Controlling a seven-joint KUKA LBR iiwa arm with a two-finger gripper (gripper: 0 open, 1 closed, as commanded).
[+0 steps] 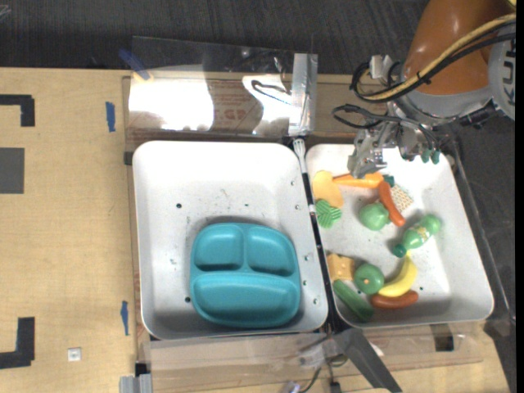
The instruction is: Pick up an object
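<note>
The tool [366,164] hung at the far end of the right white bin [467,244], just over a slim orange plastic carrot [360,182] — whether its fingers gripped it could not be told. The carrot lay with its long axis running left to right across the bin's far end. Other plastic foods lay near it: a green round fruit [374,215], a yellow banana [401,277]. The left white bin [164,178] held a teal divided plate [244,275]. Both bins sat on a tan tabletop [61,236] — dark carpet lay beyond.
</note>
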